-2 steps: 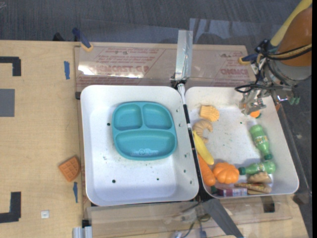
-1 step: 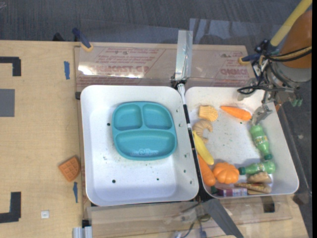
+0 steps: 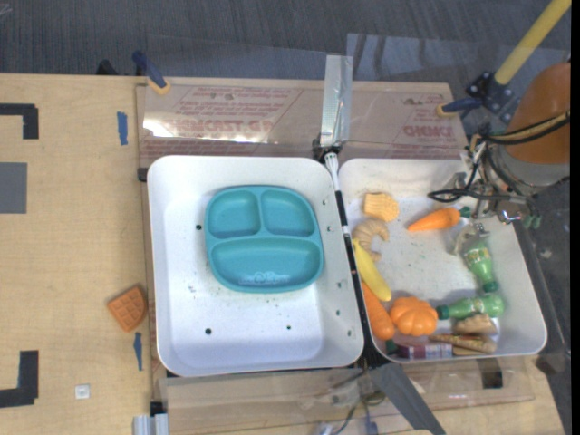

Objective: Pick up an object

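Observation:
The right bin (image 3: 530,284) holds several toy foods. Among them are an orange carrot (image 3: 435,219), a waffle-like orange piece (image 3: 381,207), a beige shrimp-shaped piece (image 3: 370,234) and a yellow banana (image 3: 372,271). There are also an orange pumpkin (image 3: 413,315) and a green bottle (image 3: 478,263). My gripper (image 3: 475,214) hangs over the bin's far right part, just right of the carrot and above the green bottle, amid dark cables. Nothing shows in its grasp.
A teal divided plate (image 3: 264,238) lies in the left bin (image 3: 181,315). A small orange waffle (image 3: 128,307) sits on the wooden bench left of the bins. More toys crowd the right bin's near edge (image 3: 453,344). A yellow pole (image 3: 542,24) rises at top right.

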`<state>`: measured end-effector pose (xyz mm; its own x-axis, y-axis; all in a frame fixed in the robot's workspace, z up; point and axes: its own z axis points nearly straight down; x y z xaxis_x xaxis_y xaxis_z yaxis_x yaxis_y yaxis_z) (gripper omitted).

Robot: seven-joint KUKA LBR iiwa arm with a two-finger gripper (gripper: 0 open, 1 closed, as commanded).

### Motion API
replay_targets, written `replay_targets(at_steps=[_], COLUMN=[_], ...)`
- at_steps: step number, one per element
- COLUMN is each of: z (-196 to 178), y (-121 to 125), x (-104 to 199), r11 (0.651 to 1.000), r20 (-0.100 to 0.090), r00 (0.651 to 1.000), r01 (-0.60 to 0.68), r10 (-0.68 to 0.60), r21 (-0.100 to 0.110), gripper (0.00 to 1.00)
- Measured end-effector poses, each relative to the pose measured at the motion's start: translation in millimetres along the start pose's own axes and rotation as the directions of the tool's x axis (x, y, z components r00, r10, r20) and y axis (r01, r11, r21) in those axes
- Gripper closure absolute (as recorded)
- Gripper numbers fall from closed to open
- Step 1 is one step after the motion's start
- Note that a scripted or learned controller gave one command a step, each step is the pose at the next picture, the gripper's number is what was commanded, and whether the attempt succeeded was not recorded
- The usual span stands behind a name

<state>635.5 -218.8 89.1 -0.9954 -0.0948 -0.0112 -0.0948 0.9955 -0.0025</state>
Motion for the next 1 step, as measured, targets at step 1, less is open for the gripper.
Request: replay_targets(at_steps=[1], z=[1.2], y=[59.7], x=[-38.3], r11=[0.999], r20=[-0.010], r00=[0.999], r01=[0.051], r10=[-0.051], r21=[-0.005], gripper=[0.00])
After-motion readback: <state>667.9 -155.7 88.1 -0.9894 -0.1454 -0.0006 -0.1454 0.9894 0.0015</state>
